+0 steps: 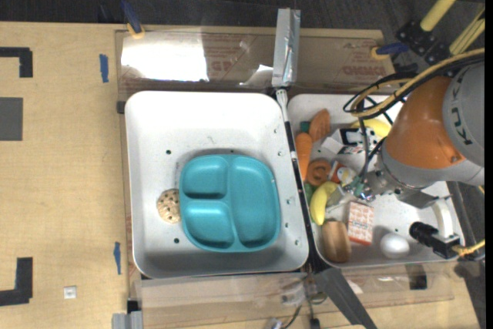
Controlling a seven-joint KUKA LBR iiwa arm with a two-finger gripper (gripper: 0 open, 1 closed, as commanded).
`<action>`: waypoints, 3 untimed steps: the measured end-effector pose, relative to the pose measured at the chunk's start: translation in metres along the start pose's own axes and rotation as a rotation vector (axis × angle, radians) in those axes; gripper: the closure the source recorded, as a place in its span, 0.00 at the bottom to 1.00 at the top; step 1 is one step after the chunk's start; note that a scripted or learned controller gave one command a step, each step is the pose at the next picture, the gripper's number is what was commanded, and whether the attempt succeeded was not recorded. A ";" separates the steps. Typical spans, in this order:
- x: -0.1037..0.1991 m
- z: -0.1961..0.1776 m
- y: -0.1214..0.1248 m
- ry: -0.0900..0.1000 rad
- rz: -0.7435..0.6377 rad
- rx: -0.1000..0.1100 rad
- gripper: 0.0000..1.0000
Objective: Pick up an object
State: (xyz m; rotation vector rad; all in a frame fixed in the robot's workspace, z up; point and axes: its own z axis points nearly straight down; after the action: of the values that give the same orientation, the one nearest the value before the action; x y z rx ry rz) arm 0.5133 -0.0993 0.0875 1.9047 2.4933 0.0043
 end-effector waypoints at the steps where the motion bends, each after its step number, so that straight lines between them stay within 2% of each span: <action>1: -0.011 -0.005 0.049 0.001 0.021 0.002 0.00; 2: -0.011 -0.015 0.049 -0.001 0.019 0.001 1.00; 3: -0.058 -0.116 0.075 -0.005 0.037 -0.006 1.00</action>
State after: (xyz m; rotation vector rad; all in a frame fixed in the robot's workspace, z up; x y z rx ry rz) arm 0.6001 -0.1359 0.2036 1.9465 2.4513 0.0077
